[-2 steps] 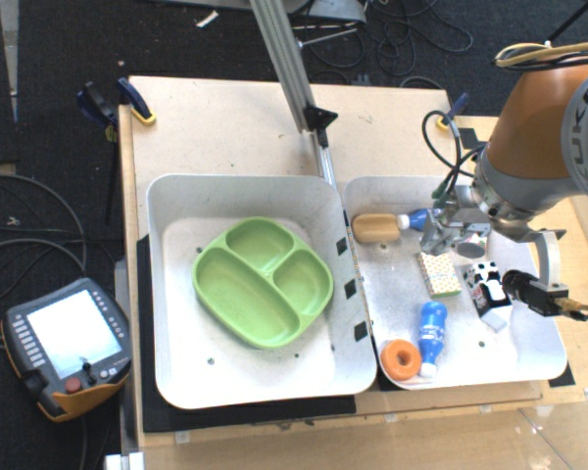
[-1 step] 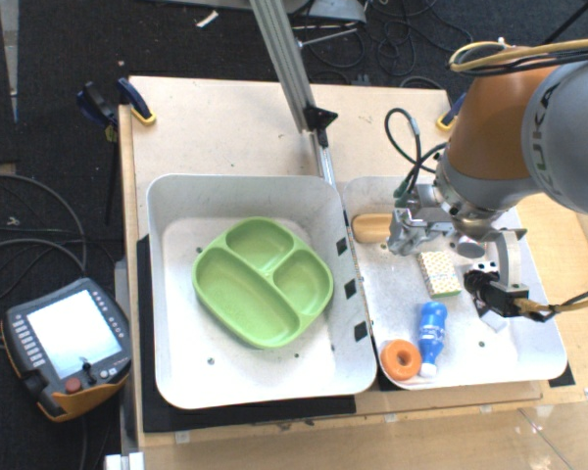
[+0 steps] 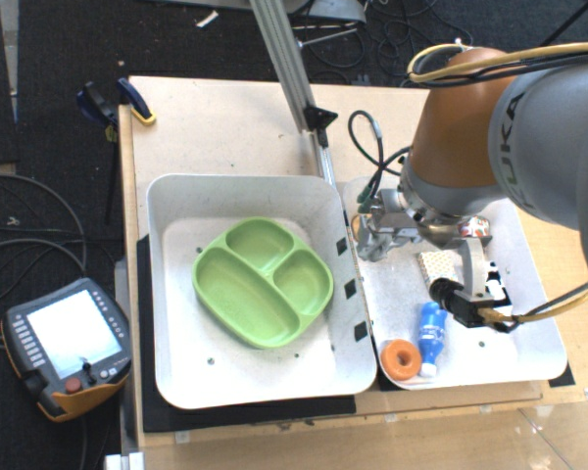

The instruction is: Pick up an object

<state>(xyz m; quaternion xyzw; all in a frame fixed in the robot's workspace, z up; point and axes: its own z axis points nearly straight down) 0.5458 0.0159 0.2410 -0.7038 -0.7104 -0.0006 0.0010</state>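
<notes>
Camera view: fingers (image 3: 372, 246) low in right bin (image 3: 529, 360)

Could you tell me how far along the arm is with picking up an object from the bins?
Nothing looks picked yet. In hand: the arm is over the right bin. Still lying there are the blue bottle and the orange ring; the green divided plate sits in the left bin. The whole grasp and lift remain.

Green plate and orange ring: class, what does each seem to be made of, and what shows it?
Green plate: probably moulded plastic, smooth with a soft sheen, one even colour, rounded dividers. Orange ring: possibly foam or rubber, matte with no highlights; too small to be sure.
</notes>
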